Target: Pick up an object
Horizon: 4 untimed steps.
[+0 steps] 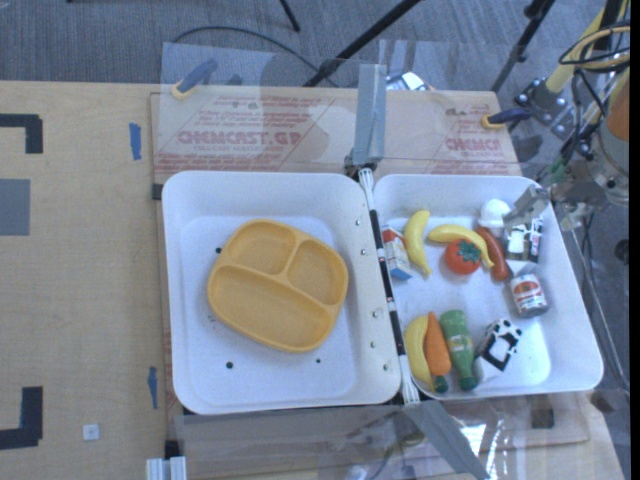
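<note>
Where hand (527, 206) hovers, right bin (585, 298) rim, crowded toys

One fixed cam, mounted high above the tan cardboard-topped bench (80, 298), looking down at a slant toward its far edge. Mid-distance: both shallow white plastic bins (190, 203) fit in frame side by side, w/ grey carpet floor (120, 28) beyond the far edge. Arm side is frame right.

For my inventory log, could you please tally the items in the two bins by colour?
Yellow: 4, three bananas and the divided plate
Orange or red: 4
Green: 1
White or black-and-white: 4
Total: 13
</note>
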Tool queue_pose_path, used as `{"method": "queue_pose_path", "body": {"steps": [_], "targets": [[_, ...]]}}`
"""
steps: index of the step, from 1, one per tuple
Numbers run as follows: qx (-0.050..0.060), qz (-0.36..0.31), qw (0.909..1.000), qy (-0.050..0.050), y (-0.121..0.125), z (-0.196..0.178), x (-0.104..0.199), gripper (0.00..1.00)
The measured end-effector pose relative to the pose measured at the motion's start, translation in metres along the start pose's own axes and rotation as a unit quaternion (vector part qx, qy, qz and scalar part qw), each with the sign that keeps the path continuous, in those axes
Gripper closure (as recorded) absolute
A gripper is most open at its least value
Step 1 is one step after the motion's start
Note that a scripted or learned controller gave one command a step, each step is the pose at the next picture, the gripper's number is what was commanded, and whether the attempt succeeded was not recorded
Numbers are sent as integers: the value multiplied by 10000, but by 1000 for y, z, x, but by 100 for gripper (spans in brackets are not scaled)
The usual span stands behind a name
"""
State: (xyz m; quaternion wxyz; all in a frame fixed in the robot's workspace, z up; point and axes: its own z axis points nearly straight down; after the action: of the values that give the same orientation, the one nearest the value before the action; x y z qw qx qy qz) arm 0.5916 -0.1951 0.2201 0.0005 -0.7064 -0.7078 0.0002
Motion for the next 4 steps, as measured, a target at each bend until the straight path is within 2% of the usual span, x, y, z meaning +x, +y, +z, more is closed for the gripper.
{"method": "queue_pose_path", "body": {"steps": [1, 2, 3, 4], "targets": [[8, -52, 10000, 72, 7, 122, -17, 0], [-34, -53, 10000, 22, -32, 132, -6, 0], [-50, -33, 10000, -7, -32, 122, -9, 100], [-43, -45, 10000, 9, -31, 122, -7, 0]]}}
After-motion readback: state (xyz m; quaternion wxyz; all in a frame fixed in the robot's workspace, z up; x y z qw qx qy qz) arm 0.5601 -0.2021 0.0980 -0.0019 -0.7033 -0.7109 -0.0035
